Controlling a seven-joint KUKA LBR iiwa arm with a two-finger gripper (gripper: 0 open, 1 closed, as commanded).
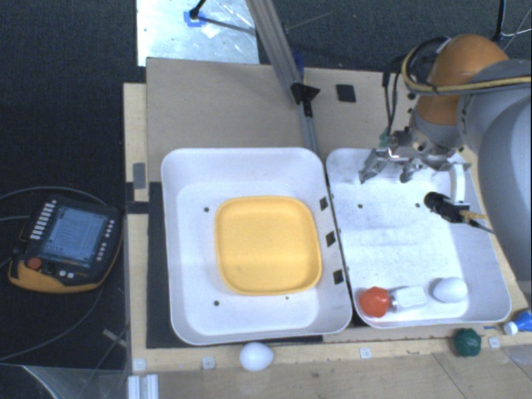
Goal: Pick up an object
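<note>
My gripper [386, 171] hangs over the far edge of the right bin [399, 231], its fingers spread open with nothing between them. At that bin's near edge lie a red ball [375, 301], a small white piece [409, 298] and a white egg-shaped object [450, 290], all well apart from the gripper. A square yellow plate [268, 244] lies flat in the middle of the left bin [187, 223].
On the bench in front of the bins lie a white egg [256, 356], a dark green ball [466, 342] and a blue-tipped item [519, 323]. A teach pendant [62, 243] rests on the floor at left. A grey pole [278, 44] slants in behind the bins.
</note>
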